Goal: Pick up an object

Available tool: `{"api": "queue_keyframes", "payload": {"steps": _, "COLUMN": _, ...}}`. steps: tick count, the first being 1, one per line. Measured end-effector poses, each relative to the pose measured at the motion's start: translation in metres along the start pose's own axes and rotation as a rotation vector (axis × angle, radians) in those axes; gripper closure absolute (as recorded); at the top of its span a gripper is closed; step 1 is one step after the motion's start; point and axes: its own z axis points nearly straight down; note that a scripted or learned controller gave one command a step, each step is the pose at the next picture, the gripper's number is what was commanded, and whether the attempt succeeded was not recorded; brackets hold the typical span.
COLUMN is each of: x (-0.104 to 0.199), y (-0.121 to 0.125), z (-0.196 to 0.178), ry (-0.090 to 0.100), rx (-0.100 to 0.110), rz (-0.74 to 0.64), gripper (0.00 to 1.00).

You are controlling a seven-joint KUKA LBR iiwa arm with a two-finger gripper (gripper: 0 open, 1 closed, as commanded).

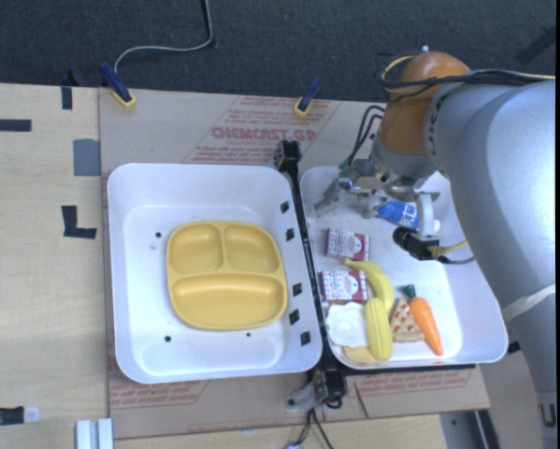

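Blue is what I'm watching here: a small blue-and-white object [398, 213] sitting at the far end of the right bin [476, 340], just beside my claw [359, 187]. The claw is low over that far end, its metal fingers spread fairly wide with nothing between them, so I'd say I'm in the approach step, grasp not yet made. The blue thing lies just off to the arm's side of the claw. Next move probably needs a small shift over it, then a drop and a squeeze. The rest of the toy food, banana [377, 286], carrot [424, 324] and two red cartons [346, 244], lies toward the tabletop's near edge, well apart.
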Motion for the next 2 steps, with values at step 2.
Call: {"api": "queue_keyframes", "payload": {"steps": 2, "x": 0.0022, "y": 0.0001, "z": 0.0000, "ry": 0.000, "rx": -0.001, "rz": 0.000, "gripper": 0.00}}
